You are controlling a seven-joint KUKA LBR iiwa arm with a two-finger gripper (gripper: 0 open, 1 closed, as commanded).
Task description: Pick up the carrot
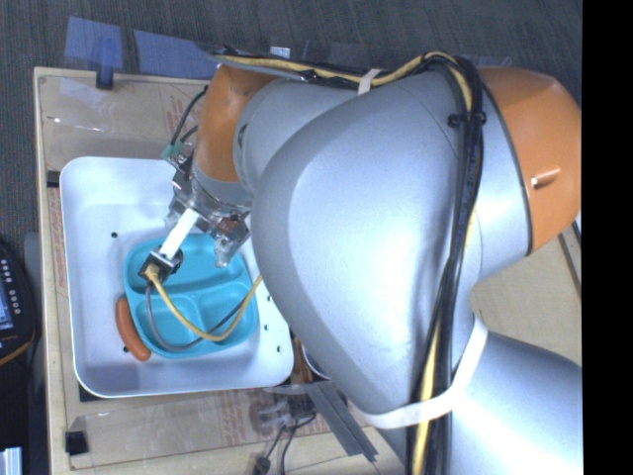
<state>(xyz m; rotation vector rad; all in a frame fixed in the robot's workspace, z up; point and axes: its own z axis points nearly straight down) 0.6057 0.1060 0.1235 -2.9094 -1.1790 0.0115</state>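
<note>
Carrot [131, 330] lies at the near-left edge of the blue divided tray [213, 285], resting in the white bin [84, 255] beside the tray's rim. Gripper [198, 236] hangs over the tray's far side, apart from the carrot; whether it is open or closed cannot be told. Judgement: shift toward the carrot, align across its narrow width, descend clear of the tray rim and the yellow cable [188, 320].

Grey arm [396, 245] reaching in from right, bent downward; claw [193, 240] low.
</note>
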